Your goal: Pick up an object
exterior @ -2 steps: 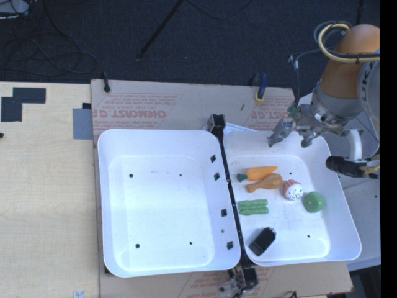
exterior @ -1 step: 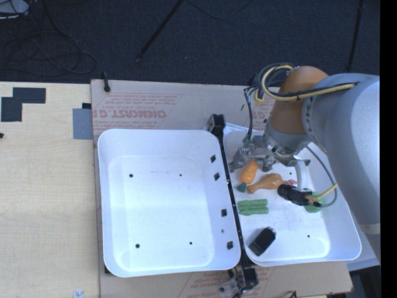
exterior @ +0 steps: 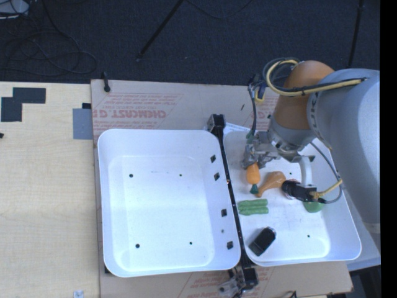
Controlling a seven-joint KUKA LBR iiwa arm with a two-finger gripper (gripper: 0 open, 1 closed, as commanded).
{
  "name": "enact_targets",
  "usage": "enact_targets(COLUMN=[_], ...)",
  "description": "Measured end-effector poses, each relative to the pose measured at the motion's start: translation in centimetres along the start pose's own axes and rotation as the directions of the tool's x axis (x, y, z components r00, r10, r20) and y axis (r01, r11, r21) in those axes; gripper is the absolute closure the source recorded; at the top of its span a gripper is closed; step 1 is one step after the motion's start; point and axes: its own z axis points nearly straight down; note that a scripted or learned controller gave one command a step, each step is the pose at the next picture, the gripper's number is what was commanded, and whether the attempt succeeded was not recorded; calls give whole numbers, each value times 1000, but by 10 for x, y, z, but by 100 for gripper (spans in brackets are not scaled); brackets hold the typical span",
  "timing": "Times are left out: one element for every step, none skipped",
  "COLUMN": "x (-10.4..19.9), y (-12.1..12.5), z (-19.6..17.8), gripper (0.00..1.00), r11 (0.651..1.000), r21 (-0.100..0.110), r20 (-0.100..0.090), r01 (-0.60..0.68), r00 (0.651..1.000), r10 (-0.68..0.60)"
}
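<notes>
Over right bin (exterior: 347,244), pincer (exterior: 253,160) state unclear, touching orange object (exterior: 253,174), near divider edge.

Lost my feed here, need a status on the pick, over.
Gripper low in right bin, over orange piece. Nothing seen between fingers. Green piece, black object lying close by.

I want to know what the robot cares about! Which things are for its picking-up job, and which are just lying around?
For the job:
- tool
- small orange piece just under it
- tan piece
- green pod
- black block
- right bin

Just lying around:
- left bin
- cardboard sheet
- cables behind the bench
</notes>
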Motion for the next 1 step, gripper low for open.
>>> enact_targets(x=[92], y=[2], z=[-96], gripper=[100], r11=[1000], r21=[-9], r20=[-2], r01=[7], r00=[1000], r10=[-7])
